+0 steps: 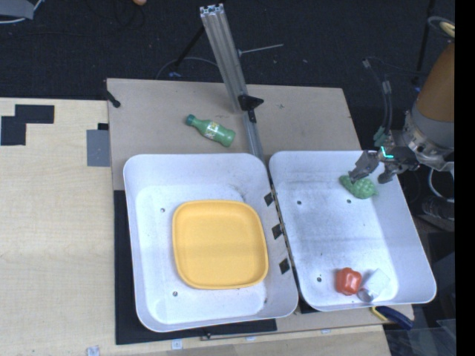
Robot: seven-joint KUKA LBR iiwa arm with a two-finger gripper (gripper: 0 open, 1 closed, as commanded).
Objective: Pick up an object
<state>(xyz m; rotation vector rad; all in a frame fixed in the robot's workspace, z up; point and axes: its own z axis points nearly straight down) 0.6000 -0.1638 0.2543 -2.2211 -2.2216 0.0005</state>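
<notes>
1. Leftmost, off the bins: a green bottle [211,130] lies on its side on the bench board, above the left bin [141,199]. It sits well apart from the gripper and is not a likely target now.
2. Left bin: a yellow plate [220,243] lies flat near the middle. There is bare white floor on all sides of it, and it is shallow, with little for fingers to catch.
3. Between the bins: the two rims meet, with dark clips along the seam. A metal rail [230,58] slants up from the seam's top end.
4. Right bin [334,228]: a green lump [361,187] rests near the top right corner, close to the rim. A red object [348,280] lies near the bottom rim, with a pale object [375,281] just beside it. The middle floor is bare.
5. Gripper [378,167]: it sits at the right bin's top right, just above and beside the green lump. The fingers look spread, one toward each side of the lump; nothing is visibly pinched between them.
6. Step, as I judge it: the approach is done and the grasp is not yet made. The green lump is the likely pick.
7. The next move calls for a short descent to straddle the lump, then a close and a straight lift.
8. Room: it is tight toward the top and right rims, so a finger could snag there. It is open toward the bin's centre and upward.
</notes>
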